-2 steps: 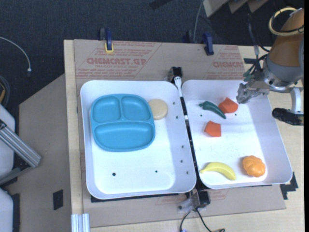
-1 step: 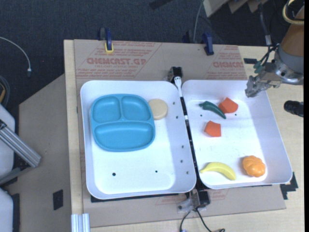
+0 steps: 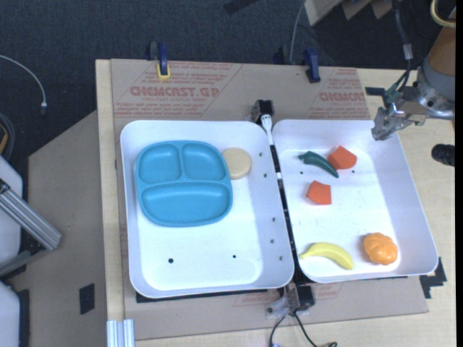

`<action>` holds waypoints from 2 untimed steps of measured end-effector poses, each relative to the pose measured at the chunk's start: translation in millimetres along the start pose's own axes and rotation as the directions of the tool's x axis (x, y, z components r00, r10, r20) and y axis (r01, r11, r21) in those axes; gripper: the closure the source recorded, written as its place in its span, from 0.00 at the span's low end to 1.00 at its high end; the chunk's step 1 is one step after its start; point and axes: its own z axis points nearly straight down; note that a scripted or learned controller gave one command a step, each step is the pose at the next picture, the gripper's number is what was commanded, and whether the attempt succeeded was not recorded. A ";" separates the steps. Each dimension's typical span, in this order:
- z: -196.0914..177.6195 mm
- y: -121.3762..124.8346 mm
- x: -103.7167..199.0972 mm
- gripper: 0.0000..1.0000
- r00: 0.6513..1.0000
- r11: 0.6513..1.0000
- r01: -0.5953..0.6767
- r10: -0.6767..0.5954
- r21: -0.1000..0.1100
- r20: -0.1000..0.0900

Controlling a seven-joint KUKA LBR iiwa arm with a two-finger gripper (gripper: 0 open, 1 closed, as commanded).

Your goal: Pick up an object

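Note:
The right bin (image 3: 409, 194) holds a green pepper (image 3: 318, 162), an orange-red block (image 3: 342, 157), a second red block (image 3: 319, 192), a yellow banana (image 3: 327, 254) and an orange fruit (image 3: 380, 248). My gripper (image 3: 383, 128) hangs over the far right corner of that bin, above and to the right of the orange-red block. Nothing is visible in it. The left bin (image 3: 210, 255) holds a blue divided plate (image 3: 184, 182) and a round cream-coloured piece (image 3: 236, 163) beside it.
A raised rim with a black strip (image 3: 276, 186) divides the two bins. Blue clamps (image 3: 162, 58) sit on the cardboard backing at the far edge. Cables run overhead at the top right.

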 end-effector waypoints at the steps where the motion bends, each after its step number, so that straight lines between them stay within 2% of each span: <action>1: -11.7 8.7 54.0 1.00 1.000 1.000 0.006 -0.006 0.000 -0.003; 2: -3.4 21.5 107.2 1.00 1.000 1.000 0.006 -0.006 0.003 -0.003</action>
